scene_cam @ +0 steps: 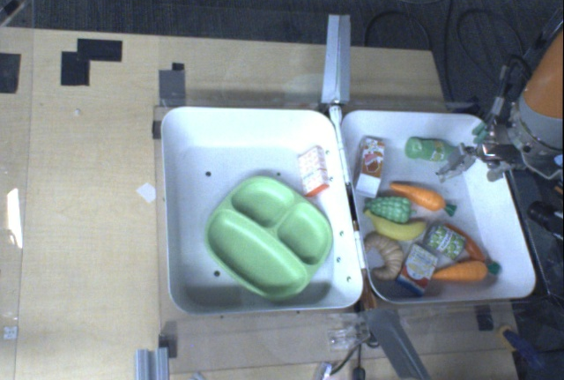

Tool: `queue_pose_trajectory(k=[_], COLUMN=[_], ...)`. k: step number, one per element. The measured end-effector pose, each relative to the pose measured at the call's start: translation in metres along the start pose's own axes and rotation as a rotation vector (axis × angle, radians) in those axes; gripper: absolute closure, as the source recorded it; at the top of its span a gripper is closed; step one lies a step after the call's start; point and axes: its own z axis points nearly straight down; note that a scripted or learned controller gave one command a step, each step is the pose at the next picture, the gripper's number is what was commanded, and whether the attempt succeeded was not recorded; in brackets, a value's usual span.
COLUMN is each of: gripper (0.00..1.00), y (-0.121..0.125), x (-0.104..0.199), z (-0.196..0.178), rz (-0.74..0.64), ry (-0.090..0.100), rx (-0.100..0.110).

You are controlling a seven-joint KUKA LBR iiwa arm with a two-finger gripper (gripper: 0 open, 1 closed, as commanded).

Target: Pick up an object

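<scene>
Camera view: gripper (pixel 460 163) beside green bottle (pixel 429 148)

light: even, bright | shadows: soft | focus: slightly soft

Right bin (pixel 507 219) crowded; left bin (pixel 189 193) roomier

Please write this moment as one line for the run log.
gripper: over right white bin, near green plastic bottle | holding: nothing seen | left white bin: green divided plate
</scene>
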Motion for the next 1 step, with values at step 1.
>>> queue_pose_trajectory(k=[1], gripper=[1.00], y=[0.0020], x=[0.0012], z=[-0.0115], rz=[-0.004], ry=[0.000], rx=[-0.005])
